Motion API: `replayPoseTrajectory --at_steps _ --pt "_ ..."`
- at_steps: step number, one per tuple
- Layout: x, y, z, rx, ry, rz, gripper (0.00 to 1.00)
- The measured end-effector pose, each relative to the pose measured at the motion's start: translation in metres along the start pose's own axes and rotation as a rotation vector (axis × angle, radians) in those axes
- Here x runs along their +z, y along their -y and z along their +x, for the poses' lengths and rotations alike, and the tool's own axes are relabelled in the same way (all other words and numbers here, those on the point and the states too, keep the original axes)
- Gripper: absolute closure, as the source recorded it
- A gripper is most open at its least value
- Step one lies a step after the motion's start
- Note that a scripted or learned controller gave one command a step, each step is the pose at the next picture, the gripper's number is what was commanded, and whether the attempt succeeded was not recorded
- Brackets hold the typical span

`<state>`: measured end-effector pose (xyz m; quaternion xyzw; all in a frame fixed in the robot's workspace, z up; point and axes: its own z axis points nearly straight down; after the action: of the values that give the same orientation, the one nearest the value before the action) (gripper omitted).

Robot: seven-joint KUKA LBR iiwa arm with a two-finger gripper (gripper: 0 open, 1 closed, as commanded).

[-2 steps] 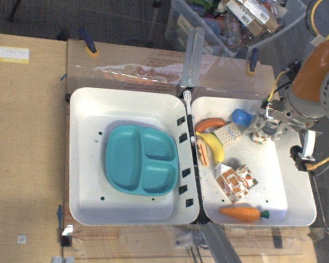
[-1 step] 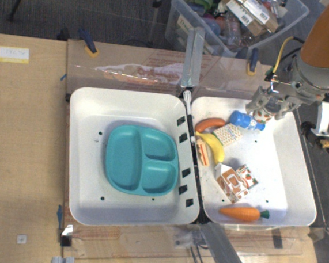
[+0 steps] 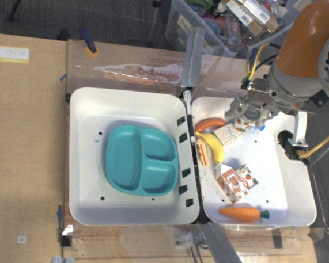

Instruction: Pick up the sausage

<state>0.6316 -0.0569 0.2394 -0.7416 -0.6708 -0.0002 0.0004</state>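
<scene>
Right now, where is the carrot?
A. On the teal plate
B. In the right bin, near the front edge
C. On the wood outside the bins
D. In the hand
B. The carrot lies in the right bin, by its front edge, away from the teal plate.

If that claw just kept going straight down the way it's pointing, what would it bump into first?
Probably the small patterned carton lying right under the gripper, at the back of the right bin. The sausage lies just to its left, so it would likely be missed. Depth is hard to judge from this slanted view.
</scene>
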Motion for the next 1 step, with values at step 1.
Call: replayPoseTrajectory --at_steps 1 --pt "0.0448 0.0493 0.1389 -0.159 0.000 0.001 1.00"
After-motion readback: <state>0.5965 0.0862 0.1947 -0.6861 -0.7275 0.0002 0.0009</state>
